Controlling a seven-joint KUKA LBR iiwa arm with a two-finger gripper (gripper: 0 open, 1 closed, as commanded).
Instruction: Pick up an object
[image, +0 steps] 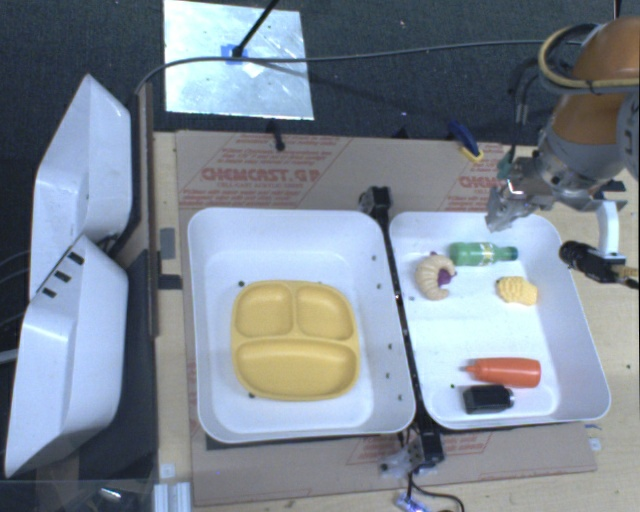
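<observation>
Gripper (503, 215) hangs at the upper right of the frame, over the far rim of the right bin (580, 340); whether it is spread or pressed together I cannot tell. Nearest the viewer, a black block (488, 398) lies touching an orange bottle (503, 372), so a grab there risks catching both. Further up, a yellow piece (517, 290) looks small enough to slip. The shell-like toy (436, 276) and green bottle (481, 254) lie close together just below the gripper, where a descent could strike the rim or roll the bottle.
</observation>
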